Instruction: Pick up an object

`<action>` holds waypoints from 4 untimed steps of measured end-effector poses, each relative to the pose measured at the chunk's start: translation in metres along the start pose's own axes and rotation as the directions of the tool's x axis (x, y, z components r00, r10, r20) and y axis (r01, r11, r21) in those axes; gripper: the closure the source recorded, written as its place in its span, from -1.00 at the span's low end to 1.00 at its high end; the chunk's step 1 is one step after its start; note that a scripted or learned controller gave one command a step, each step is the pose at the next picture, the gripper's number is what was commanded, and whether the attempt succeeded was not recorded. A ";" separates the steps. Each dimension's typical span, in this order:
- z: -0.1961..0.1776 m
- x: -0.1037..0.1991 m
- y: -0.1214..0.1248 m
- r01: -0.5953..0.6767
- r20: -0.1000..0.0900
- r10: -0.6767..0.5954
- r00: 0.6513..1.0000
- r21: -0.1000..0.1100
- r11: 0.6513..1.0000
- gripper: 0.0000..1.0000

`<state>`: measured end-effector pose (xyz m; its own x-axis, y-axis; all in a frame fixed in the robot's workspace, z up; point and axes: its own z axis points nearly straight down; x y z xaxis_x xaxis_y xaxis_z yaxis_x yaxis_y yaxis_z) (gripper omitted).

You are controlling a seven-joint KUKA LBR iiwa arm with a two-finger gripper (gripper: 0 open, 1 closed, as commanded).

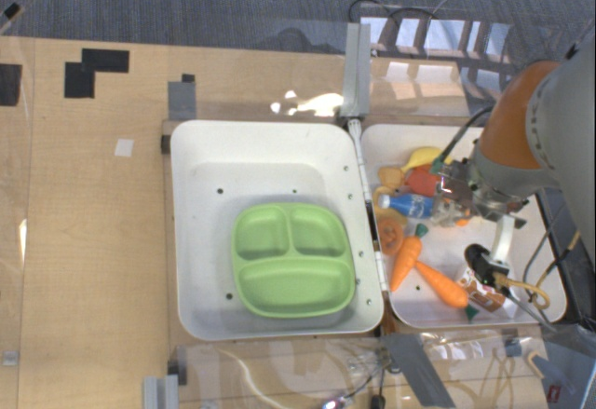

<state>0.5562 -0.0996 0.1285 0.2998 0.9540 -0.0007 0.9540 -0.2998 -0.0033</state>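
Observation:
The right bin holds several small toys. A yellow piece, a red piece and a tan piece lie at its upper left. Below them are a blue and white bottle, a round orange piece and two carrots. My gripper hangs low over the bin's middle, just right of the red piece and the bottle. The grey wrist with its orange band covers it from above.
The left bin holds a green divided plate. A metal divider runs between the bins. A small brown and white thing lies at the right bin's lower right. Cables trail along the bench's front edge.

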 end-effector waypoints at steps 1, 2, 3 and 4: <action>0.000 0.000 0.000 0.000 0.000 0.000 1.000 0.000 1.000 -1.00; 0.041 -0.036 0.067 0.200 0.000 -0.200 0.980 -0.008 0.980 -1.00; 0.044 -0.026 0.116 0.233 -0.008 -0.233 0.972 0.050 0.971 -1.00; 0.032 0.008 0.106 0.282 0.000 -0.282 0.959 0.035 0.959 -1.00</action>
<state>0.6592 -0.1236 0.0964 0.0182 0.9998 0.0000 0.9991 -0.0182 -0.0383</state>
